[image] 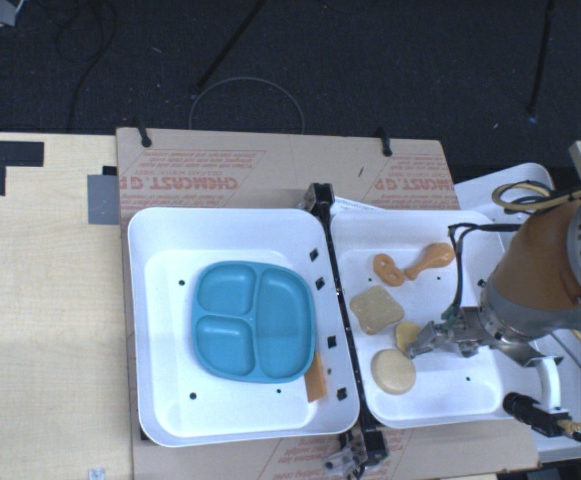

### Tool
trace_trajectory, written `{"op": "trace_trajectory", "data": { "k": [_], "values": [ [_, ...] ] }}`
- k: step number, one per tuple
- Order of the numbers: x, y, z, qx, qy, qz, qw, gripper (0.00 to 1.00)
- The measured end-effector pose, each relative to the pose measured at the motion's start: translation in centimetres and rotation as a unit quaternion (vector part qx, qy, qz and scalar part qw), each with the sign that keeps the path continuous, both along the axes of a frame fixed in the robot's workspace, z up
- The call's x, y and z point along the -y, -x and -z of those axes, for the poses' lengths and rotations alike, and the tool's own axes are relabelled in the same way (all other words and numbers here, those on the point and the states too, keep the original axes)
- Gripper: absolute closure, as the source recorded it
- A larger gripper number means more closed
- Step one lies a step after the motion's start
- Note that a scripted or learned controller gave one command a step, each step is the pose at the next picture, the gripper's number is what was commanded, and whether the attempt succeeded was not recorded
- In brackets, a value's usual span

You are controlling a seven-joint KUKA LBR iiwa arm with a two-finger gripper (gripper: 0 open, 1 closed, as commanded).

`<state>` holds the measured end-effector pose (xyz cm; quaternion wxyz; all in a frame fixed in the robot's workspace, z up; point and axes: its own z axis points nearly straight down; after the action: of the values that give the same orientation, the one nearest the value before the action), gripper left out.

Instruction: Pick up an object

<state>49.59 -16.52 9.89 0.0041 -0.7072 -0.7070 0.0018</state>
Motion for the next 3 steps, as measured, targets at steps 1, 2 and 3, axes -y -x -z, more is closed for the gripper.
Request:
{"op": "trace_trajectory", "data": {
  "k": [1,2,3],
  "values": [
    [-0.1,0.0,1.2,0.002,0.001,0.0,1.0,0.0],
    [0.1,-0.1,0.1,0.003,0.001,0.003,1.0,1.0],
    [-0.8,-0.7,-5.2,0.005,0.0014,-0.001,1.0,1.0]
  ]
}}
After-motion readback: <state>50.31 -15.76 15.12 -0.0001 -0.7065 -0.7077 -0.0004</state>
